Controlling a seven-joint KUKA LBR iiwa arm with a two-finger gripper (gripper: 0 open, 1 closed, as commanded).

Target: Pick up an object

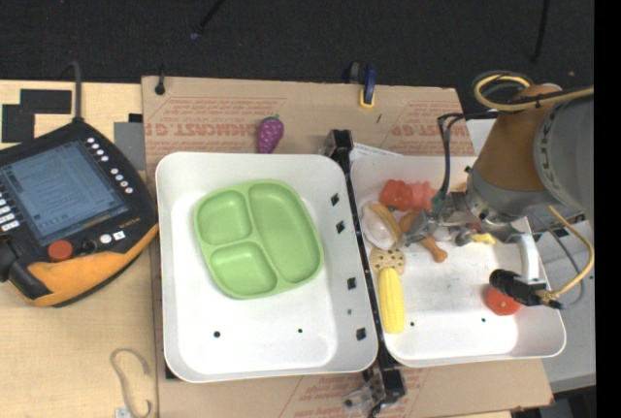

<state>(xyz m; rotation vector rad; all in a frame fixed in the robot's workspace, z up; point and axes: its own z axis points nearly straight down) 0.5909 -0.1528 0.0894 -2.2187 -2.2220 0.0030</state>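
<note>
1 corn cob front of right bin | 1 green tray left bin | gripper low among toys, finger state unclear

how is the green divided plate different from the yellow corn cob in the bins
The green divided plate lies in the left bin; the yellow corn cob lies in the right bin. The plate is broad, flat and split into three compartments; the cob is narrow and stick-like. The plate is far larger. Both rest free, away from the tool.
</note>
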